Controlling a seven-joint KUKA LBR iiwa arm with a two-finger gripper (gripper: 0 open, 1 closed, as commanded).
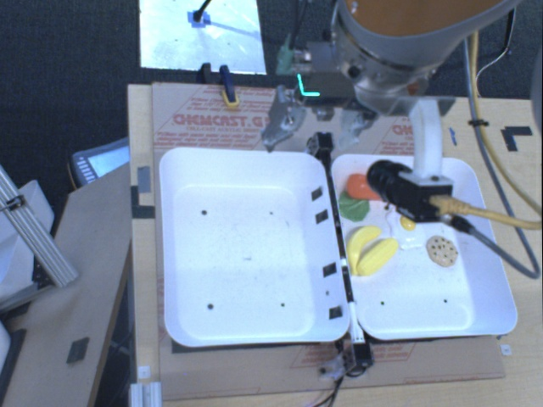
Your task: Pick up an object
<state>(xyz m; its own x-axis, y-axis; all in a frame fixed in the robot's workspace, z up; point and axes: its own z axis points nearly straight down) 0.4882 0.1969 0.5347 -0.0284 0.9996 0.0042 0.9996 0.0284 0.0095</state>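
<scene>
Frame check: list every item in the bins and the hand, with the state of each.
Left bin: holds no items.
Right bin: holds all the items.
Bananas: lying flat near the divider.
Cookie: flat, apart from the bananas.
Orange and green item: partly hidden by the arm.
Hand: above the bins' back edge, holding nothing visible.

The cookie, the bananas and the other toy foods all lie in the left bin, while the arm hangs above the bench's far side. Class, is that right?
Not quite: the camera view shows the cookie, the bananas and the other toy foods in the right bin, not the left bin. The rest stands: the arm hangs above the bench's far side.
</scene>
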